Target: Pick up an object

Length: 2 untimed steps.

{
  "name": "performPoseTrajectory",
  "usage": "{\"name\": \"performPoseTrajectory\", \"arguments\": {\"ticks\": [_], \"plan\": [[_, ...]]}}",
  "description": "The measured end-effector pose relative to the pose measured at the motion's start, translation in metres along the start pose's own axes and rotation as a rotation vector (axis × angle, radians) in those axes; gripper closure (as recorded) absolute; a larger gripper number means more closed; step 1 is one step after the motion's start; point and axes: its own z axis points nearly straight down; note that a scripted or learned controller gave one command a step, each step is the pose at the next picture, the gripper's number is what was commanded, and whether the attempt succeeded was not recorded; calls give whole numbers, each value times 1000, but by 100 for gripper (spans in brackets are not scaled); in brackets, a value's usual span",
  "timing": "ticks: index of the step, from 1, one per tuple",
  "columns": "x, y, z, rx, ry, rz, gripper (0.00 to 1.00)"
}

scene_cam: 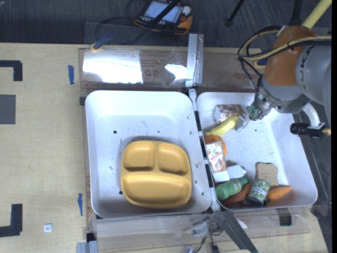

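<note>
Tool (246,118), finger state unclear, touching curved yellow banana (224,126) in glossy right bin (295,157)

No text, brand, number or sign was legible. The printed packet (216,156) and the small carton (228,111) in the right bin (295,157) carried markings too small to read; the handheld pendant (162,14) screen was blurred.

A robotics lab: a pale wooden desk (42,141) marked with blue tape (71,74) and black corner marks (13,70), two white bins (100,109) fixed side by side, a control pendant (162,15) at the far edge, and tripod legs (247,1) on dark carpet (63,9).
</note>
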Motion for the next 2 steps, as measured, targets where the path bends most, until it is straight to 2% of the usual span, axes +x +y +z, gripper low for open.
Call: {"name": "performPoseTrajectory", "arguments": {"ticks": [1,2], "plan": [[75,-3,-127,-64,-19,153,100],[112,-19,-141,-63,-9,375,100]]}}
